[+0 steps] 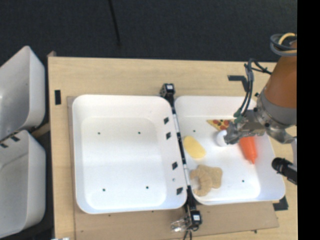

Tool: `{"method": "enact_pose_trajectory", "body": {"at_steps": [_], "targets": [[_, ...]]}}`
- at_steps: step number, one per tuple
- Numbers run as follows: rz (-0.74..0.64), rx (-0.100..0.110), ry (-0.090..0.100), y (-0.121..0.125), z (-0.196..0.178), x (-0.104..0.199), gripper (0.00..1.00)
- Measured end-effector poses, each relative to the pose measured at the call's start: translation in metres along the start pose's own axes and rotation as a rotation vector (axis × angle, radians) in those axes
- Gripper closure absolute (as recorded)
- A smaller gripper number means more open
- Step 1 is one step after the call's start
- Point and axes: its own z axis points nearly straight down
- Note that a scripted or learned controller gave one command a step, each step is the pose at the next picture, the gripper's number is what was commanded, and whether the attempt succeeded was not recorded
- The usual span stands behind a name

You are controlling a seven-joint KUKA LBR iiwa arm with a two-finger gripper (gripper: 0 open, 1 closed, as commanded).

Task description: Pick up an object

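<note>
Even overhead light, soft shadows, slightly blurry

Two shallow white plastic bins [120, 104] [200, 104]; one yellow oval lemon-like piece [194, 147], one tan lumpy piece [206, 179], one orange carrot-shaped piece [249, 149], one small pizza-slice-shaped piece [218, 123].

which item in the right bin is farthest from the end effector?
The tan lumpy object, at the right bin's near-left corner. The yellow piece lies closer; the orange carrot-like piece and small white object sit right by the end effector.

bench [120, 76] lying pale wood, sitting bare at back | left bin [80, 149] and right bin [200, 104] sitting side by side
</note>
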Motion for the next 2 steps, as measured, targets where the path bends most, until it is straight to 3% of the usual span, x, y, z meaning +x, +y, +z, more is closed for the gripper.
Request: {"method": "enact_pose_trajectory", "body": {"at_steps": [1,2], "targets": [[0.017,0.023,-0.001,-0.014,0.115,-0.045,1.0],[0.017,0.014,-0.004,-0.015,0.19,-0.13,1.0]]}}
